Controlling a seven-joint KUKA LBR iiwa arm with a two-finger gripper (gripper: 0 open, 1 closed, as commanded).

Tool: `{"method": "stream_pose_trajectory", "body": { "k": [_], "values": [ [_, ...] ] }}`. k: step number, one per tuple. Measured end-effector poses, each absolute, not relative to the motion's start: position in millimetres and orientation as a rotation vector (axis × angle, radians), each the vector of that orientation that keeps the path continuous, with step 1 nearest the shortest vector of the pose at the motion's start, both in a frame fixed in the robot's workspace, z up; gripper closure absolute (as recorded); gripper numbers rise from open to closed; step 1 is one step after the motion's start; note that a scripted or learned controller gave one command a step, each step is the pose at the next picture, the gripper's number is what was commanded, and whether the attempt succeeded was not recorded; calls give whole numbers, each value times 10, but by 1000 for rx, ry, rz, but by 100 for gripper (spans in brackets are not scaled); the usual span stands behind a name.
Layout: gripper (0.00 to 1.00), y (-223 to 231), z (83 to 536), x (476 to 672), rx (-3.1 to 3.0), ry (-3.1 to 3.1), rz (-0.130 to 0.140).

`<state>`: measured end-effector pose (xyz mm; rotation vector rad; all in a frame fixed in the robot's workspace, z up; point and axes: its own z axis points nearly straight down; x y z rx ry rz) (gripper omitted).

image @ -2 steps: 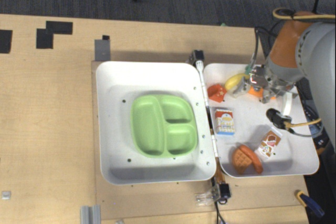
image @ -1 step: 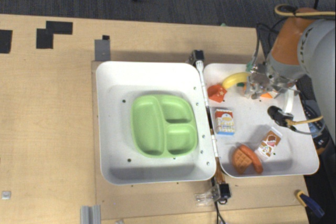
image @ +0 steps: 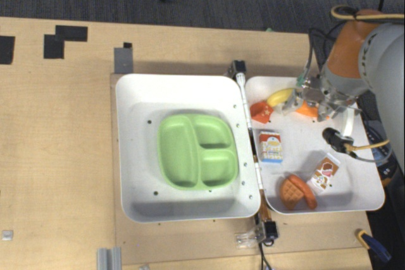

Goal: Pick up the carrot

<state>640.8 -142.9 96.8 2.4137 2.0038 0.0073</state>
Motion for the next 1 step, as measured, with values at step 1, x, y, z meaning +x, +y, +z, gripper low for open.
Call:
{"method": "stream_pose_trajectory", "body": {
  "k": [1],
  "values": [
    [0,-1603,847,6462,2213,2249,-3]
  ]
}}
